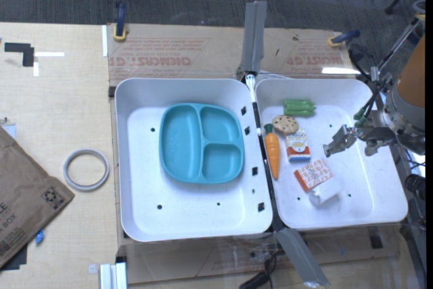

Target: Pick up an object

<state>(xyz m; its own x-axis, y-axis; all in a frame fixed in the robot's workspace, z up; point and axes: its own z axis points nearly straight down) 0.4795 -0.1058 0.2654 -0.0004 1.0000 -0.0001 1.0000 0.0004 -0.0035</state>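
Observation:
My gripper (336,144) hangs over the right bin (379,208), its fingers open and nothing between them. Left of it lie a green pea pod (298,107), a cookie (285,124), a small red and white carton (297,146) and an orange carrot (272,153). A red and white patterned packet (312,174) and a white block (325,191) lie below and left of the gripper. The gripper is apart from all of them.
The left bin (135,166) holds a teal divided plate (201,143). A grey divider (254,44) runs between the bins. A tape ring (86,168) and a brown paper bag (24,203) lie on the bench at left.

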